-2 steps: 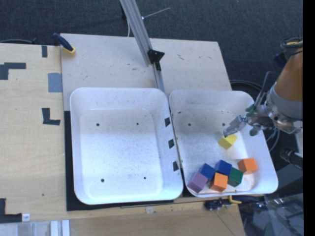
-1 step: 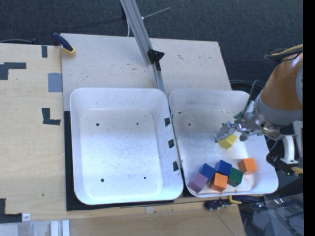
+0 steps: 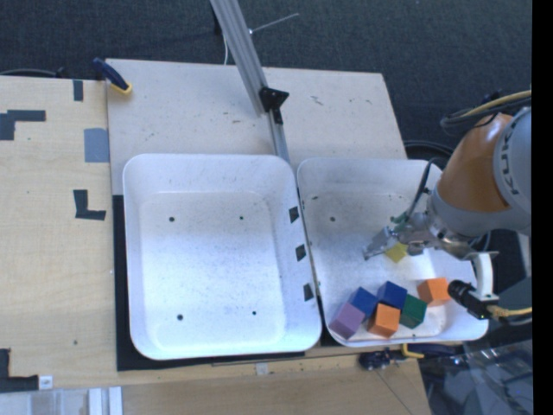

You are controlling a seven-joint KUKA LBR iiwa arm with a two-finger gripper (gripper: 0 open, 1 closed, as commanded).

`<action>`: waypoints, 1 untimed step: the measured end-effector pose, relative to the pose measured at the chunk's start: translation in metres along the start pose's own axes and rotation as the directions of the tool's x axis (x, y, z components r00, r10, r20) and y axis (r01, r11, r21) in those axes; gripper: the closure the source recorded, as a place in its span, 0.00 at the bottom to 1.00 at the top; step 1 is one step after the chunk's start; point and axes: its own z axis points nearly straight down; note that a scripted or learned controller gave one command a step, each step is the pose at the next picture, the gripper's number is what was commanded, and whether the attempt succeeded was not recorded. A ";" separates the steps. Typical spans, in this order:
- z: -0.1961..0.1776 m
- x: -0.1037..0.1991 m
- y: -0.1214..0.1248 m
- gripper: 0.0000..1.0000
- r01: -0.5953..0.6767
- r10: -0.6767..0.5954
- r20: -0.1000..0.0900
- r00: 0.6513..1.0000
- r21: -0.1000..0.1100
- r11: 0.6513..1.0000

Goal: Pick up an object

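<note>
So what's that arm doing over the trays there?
It is trying to pick something up. The arm's hand is low in the right tray, beside a small yellow block. Whether it has hold of the block is unclear. More coloured blocks are bunched at the tray's near edge.

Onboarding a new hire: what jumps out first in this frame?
The cluster of coloured blocks in the right bin, piled at its near edge. Just above them the gripper sits low in that bin, over a yellow block. The left bin lies alongside.
</note>
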 end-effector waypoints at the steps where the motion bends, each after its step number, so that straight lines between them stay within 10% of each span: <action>1: -0.013 0.001 0.000 1.00 0.001 -0.001 -0.003 1.000 0.000 1.000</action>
